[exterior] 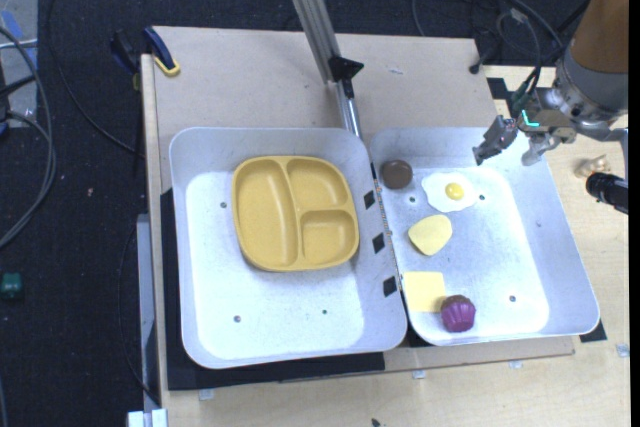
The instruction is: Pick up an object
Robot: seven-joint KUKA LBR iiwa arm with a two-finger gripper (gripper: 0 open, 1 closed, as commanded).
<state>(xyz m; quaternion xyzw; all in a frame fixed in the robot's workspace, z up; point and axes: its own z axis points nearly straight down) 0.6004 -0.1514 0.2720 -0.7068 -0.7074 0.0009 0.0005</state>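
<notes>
Far to the gripper's left, well apart from it, the left bin (200, 315) carries a yellow divided plate (296, 212), lying flat with nothing in its three compartments. It is a wide, shallow thing and a poor candidate for a two-finger pinch, so the pick is better made in the other bin.

Nearer the tool, the right bin (540, 265) holds five small pieces. Farthest from the gripper, down and to its left, sit a pale yellow square slab (423, 291) and, just beside it, a purple ridged piece (458, 313). Above these lies a yellow rounded wedge (430, 235). Closer still, a brown round piece (397, 174) rests near the bin's inner edge, and a toy fried egg (449, 192) lies just below and left of the fingertips, the nearest item of all.

The gripper (512, 143) hangs over the bin's upper right corner, its two fingers spread apart with nothing between them; the grey wrist and orange band rise behind it to the right.

The step in hand appears to be choosing and approaching a target. The egg is nearest but flat, and fingers would likely skid over it; the brown or purple pieces look thick enough to offer opposing sides. A good approach would centre the open fingers over one piece, keep clear of its neighbours and the bin wall, descend straight, and close only once the fingers straddle it.
</notes>
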